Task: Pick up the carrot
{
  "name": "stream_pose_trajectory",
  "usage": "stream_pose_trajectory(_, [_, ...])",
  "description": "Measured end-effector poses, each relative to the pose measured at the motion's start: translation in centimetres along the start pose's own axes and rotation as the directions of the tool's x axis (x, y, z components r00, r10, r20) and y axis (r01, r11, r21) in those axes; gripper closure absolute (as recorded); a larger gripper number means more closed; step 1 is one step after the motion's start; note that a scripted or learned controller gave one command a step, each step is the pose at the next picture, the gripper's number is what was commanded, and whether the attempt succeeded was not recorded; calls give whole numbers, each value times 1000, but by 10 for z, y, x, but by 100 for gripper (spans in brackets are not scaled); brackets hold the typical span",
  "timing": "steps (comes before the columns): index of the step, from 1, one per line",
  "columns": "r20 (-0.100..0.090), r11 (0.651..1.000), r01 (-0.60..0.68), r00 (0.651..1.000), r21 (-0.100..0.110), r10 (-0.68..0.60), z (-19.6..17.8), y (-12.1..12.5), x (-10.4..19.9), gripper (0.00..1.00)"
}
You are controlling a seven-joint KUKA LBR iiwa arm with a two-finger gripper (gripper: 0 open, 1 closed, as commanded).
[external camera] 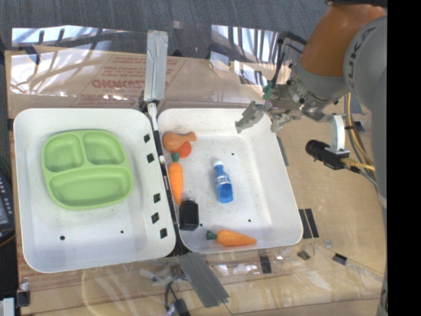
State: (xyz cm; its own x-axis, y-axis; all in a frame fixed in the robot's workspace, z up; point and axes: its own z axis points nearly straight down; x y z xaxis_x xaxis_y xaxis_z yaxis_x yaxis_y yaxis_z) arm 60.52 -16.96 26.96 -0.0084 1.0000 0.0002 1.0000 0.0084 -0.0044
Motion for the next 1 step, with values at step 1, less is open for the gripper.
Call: stream_pose_trajectory(1, [3,927,375,927,-3,-375,-4,19,39,0])
